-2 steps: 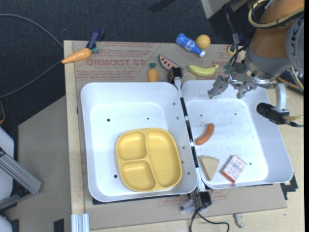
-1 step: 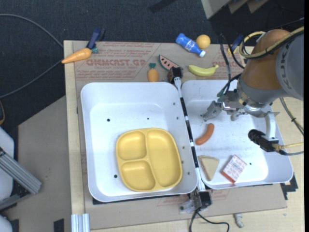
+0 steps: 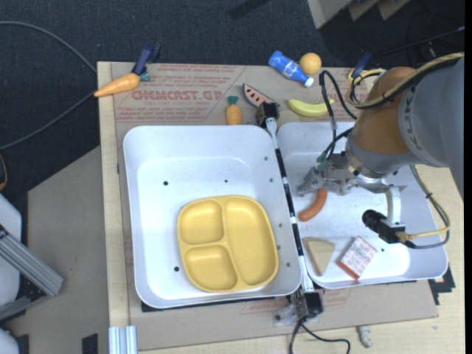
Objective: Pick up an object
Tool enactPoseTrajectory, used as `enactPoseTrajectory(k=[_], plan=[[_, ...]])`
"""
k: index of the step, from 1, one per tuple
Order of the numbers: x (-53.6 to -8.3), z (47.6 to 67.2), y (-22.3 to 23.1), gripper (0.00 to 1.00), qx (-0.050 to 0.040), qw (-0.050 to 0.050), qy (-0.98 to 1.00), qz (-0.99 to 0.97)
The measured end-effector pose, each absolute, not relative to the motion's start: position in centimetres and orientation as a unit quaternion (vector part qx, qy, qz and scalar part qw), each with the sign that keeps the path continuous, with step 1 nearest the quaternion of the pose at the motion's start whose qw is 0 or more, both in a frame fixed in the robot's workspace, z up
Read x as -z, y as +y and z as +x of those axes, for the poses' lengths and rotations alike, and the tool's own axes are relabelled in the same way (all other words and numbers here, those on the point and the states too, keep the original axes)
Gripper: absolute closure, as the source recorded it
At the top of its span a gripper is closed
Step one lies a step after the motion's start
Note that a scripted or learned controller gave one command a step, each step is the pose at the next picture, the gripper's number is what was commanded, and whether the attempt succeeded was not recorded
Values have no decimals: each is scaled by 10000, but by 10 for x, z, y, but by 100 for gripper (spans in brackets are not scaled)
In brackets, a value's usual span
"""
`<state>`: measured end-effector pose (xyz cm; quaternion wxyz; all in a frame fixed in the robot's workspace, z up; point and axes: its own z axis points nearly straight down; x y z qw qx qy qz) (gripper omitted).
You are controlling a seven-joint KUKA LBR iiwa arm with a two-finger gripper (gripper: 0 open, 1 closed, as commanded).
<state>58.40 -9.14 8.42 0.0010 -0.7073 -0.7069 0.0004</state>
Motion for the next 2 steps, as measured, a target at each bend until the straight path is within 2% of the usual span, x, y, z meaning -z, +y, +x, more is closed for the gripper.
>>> enactPoseTrajectory(k=[1, 2], plan=[[-94, 585, -91, 100, 3, 0, -7065, -7077], [-207, 561, -27, 100, 9, -5, -7077, -7065]])
